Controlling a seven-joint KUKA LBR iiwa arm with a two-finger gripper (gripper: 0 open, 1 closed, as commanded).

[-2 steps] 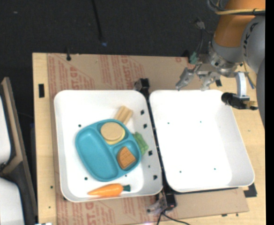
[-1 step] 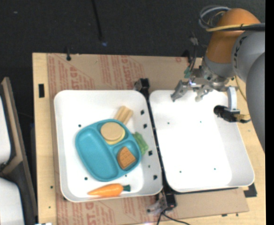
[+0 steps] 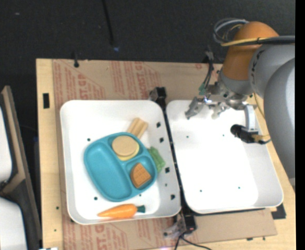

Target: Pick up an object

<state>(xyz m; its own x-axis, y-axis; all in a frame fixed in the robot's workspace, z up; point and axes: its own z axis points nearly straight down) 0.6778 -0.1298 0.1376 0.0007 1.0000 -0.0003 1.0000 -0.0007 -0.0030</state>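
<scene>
Gripper [image 3: 207, 107] sits over the far edge of the right bin [image 3: 256, 191], just below the orange band [image 3: 243, 56] of the grey arm [image 3: 277, 87]. Whether it is apart or together cannot be told from this slant; nothing shows in it.

Both shallow white bins rest side by side on a pale wooden bench [image 3: 50, 155], with a sheet of brown cardboard [image 3: 105, 82] printed in red under their far ends. Dark floor lies beyond the bench, and white shapes stand off its left side.

All the objects lie in the left bin [image 3: 71, 119]. A blue compartment tray [image 3: 102, 173] lies at a slant in its middle. A round tan biscuit [image 3: 126, 146] rests in the tray's upper compartment and a brown waffle-like piece [image 3: 141, 175] in the smaller one beside it. A tan wooden block [image 3: 138, 126] pokes out from behind the tray's far edge, touching it. A green piece [image 3: 157, 159] lies squeezed between the tray and the bin's right wall. A toy carrot [image 3: 122, 211] lies near the bin's front wall, apart from the tray.

The right bin's white floor shows only a few small dark dots; a small black part [image 3: 241, 132] hangs over it near the arm. Black clips [image 3: 158, 94] sit where the two bins meet. Inside the left bin, open floor lies along the left wall and the far left corner.
</scene>
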